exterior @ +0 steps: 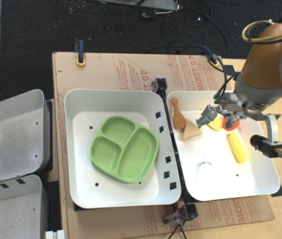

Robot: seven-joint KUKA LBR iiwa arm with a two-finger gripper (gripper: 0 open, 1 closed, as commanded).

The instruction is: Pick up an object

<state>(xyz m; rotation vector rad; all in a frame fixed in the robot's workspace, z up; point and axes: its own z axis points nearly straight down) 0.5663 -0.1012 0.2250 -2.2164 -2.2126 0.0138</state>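
Camera view: the gripper (219,117) is low in the right bin (260,185), upper right of the frame, sitting over a huddle of small things. Just beneath it lie a yellow block (214,125) and a red piece (231,124); whether the gripper is wide or closed cannot be told from here. A tan wedge (191,131) and a wooden spoon (178,114) lie just to its left, a corn cob (237,147) below to the right. Over in the left bin (81,183), a green divided plate (125,148) lies flat. Nothing looks lifted yet, so the grasp and the raise are likely still to come.
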